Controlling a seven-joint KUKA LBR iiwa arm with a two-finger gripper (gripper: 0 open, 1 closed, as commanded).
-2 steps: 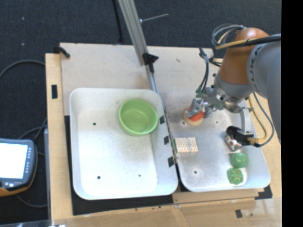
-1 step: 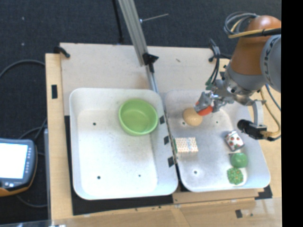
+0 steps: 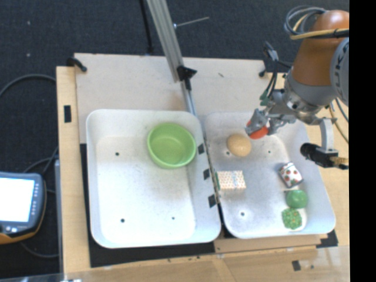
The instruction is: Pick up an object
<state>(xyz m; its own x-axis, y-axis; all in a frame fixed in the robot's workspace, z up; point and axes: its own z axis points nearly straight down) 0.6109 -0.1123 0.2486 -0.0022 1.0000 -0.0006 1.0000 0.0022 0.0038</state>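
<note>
My gripper [image 3: 258,126] hangs over the back of the right bin [image 3: 258,228], shut on a small red-orange object [image 3: 257,132] that shows between its fingertips. Just to its lower left a tan egg-shaped object [image 3: 238,145] lies on the bin floor. A pale checkered block [image 3: 231,181] sits near the bin's left wall. Along the right side lie a white object with red marks [image 3: 289,175], a green ball [image 3: 296,198] and a green textured piece [image 3: 292,218].
A green bowl [image 3: 171,145] stands at the back of the left bin [image 3: 117,216]. A slanted metal rail [image 3: 170,46] comes down to the gap between the bins. A black fixture [image 3: 317,153] sticks out at the right bin's right edge.
</note>
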